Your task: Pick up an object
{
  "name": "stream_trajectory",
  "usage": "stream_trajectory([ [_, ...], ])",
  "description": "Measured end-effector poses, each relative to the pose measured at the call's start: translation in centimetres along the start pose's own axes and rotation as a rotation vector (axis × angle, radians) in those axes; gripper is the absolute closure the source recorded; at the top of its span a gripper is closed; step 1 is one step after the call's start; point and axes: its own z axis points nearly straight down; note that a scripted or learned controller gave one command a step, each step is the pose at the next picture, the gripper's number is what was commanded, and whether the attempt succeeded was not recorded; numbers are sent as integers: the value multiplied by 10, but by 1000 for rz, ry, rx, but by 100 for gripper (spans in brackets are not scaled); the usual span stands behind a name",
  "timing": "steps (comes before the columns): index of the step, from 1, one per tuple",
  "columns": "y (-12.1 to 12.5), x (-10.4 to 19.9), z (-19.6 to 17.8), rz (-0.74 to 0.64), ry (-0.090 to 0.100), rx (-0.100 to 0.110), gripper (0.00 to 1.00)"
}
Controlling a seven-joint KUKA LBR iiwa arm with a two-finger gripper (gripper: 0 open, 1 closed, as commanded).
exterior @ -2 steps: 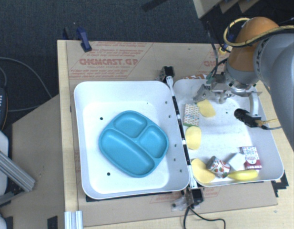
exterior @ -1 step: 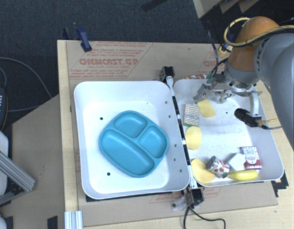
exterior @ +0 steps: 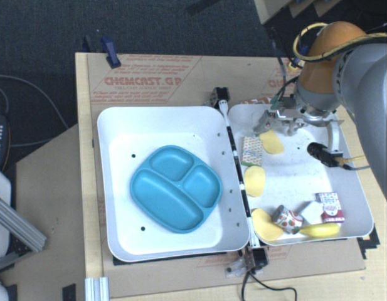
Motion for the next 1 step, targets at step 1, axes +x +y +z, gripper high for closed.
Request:
stream_trajectory([
  [1, 1, 0, -11, -1, -1, -2, 100],
])
